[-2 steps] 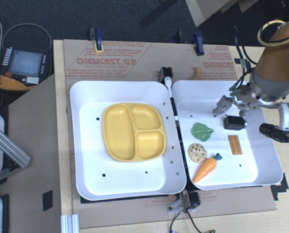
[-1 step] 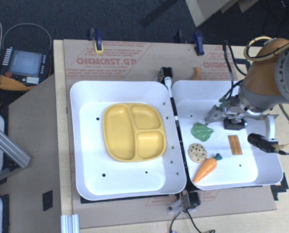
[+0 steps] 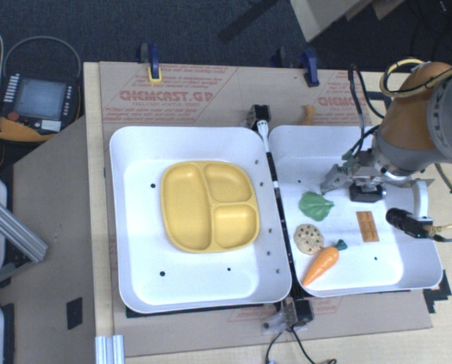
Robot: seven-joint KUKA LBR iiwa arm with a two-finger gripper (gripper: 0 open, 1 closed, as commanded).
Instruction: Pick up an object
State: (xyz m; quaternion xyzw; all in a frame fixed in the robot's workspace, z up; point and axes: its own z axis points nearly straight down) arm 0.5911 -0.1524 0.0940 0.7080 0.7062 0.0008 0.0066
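Observation:
In the right bin [image 3: 408, 275] lie a green leaf-shaped piece [image 3: 315, 205], a round cookie [image 3: 309, 238], an orange carrot [image 3: 321, 263] and a brown rectangular bar [image 3: 367, 227]. My gripper [image 3: 354, 178] hangs over the upper middle of that bin, just above and to the right of the green piece. Nothing shows between its fingers. The arm's orange band [image 3: 408, 120] rises behind it at the right.
The left bin [image 3: 135, 226] holds a yellow divided plate [image 3: 209, 205]. A black clip [image 3: 259, 117] sits where the two bins meet at the back. Blue clamps [image 3: 155, 61] grip the board's far edge. Cables run along the right side.

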